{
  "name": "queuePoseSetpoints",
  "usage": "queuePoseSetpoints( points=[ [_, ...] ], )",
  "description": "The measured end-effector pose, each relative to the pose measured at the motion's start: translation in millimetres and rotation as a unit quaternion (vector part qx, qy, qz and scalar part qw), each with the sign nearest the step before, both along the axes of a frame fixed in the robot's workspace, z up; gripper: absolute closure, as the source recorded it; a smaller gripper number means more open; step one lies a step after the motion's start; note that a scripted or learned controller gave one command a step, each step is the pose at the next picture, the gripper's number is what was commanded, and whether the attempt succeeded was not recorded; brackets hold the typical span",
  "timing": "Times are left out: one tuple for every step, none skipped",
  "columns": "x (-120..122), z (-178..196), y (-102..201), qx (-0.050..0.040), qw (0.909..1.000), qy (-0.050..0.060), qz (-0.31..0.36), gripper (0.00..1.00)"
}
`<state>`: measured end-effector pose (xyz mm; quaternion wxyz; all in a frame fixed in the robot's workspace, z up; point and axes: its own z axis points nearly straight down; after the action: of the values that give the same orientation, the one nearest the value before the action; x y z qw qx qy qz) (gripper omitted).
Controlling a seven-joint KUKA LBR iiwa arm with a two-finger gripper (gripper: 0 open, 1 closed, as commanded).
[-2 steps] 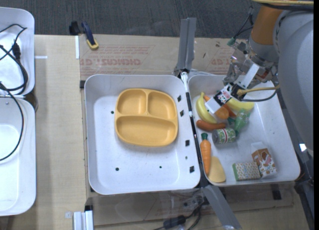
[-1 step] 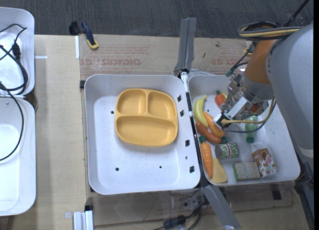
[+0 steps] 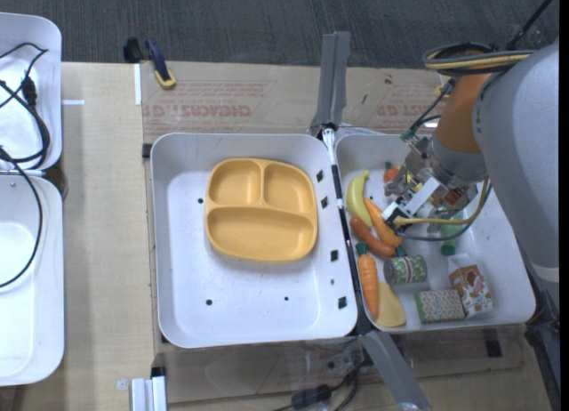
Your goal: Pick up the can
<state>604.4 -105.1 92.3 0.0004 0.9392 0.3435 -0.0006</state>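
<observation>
Toward the lower right of the frame the can (image 3: 406, 269) lies on its side in the right bin (image 3: 514, 249), just beside a carrot (image 3: 368, 288) and two small boxes (image 3: 455, 298). Above it, mid-right, the gripper (image 3: 411, 197) hangs over a banana (image 3: 356, 197); I cannot tell how the jaws stand. A good pick drops straight over the can's middle, closing across its round body and clear of the carrot.

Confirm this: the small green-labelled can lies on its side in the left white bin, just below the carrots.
Wrong bin. The camera view shows the small green-labelled can lying on its side in the right white bin, just below the orange carrots. The left white bin holds a yellow divided plate.
</observation>
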Motion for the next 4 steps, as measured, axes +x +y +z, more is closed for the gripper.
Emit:
queuePoseSetpoints(
  points=[
    [-66.1, 106.8, -35.4, 0.0, 0.9959, 0.002, -0.09, 0.0],
    [-66.2, 36.8, -49.0, 0.0013, 0.9983, 0.002, 0.058, 0.0],
    [-66.2, 36.8, -49.0, 0.0012, 0.9983, 0.002, 0.059, 0.0],
    [-75.7, -0.7, 8.0, 0.0009, 0.9978, 0.001, 0.067, 0.0]
  ],
)
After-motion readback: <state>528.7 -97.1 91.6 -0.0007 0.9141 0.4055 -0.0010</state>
